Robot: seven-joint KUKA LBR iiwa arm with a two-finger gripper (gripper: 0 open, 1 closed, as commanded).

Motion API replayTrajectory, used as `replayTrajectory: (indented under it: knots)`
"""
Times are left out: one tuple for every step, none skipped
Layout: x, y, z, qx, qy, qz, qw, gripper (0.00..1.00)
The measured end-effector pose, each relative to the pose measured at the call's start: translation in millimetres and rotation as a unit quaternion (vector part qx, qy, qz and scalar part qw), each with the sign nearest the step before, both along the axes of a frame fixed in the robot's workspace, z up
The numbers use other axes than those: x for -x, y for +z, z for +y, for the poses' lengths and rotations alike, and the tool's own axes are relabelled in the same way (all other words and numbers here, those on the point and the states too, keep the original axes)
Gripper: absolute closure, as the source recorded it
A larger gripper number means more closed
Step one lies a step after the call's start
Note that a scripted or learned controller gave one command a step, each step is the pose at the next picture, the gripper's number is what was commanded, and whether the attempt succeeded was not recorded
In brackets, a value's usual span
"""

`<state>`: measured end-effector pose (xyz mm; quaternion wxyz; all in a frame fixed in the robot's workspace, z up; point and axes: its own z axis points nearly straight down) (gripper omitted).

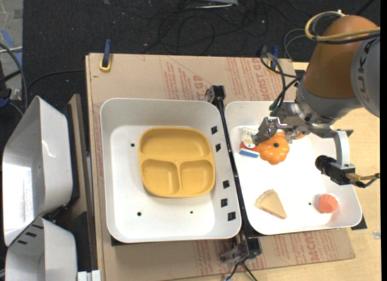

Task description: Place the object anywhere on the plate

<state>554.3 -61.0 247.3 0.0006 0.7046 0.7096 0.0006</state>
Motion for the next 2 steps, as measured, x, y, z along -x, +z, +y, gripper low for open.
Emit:
replayTrajectory:
  knots:
    - [-20.2,-15.1,49.0,-0.0003,0.000,0.001,1.0000,1.00]
    - [-43.1,-7.1,97.5,-0.0007,0.001,-0.001,1.0000,1.00]
